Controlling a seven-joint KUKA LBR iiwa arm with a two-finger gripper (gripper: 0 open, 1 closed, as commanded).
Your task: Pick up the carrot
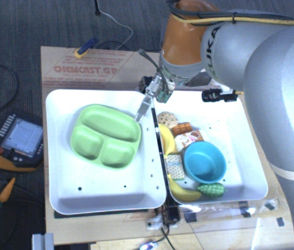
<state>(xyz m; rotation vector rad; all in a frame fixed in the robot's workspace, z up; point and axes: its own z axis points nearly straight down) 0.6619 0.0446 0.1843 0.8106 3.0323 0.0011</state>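
Carrot (6,189): a small orange taper with a thin greenish end pointing down-left. It lies outside both bins on the dark floor, left of the table, just below a handheld control unit (16,142) with a lit screen, and well apart from the left bin (58,191). That bin holds a light green divided plate (105,134). The right bin (251,160) holds a blue bowl (204,161), a banana (166,139), a cookie (166,119), a knobbly green item (211,189) and some small packets. The grey arm (251,46) reaches in from the right, and its tool (144,108) slants down-left over the seam between the two bins, near the plate's upper right corner and far from the carrot. Whether the tool is released or clenched cannot be told at this size; nothing shows at its tip.
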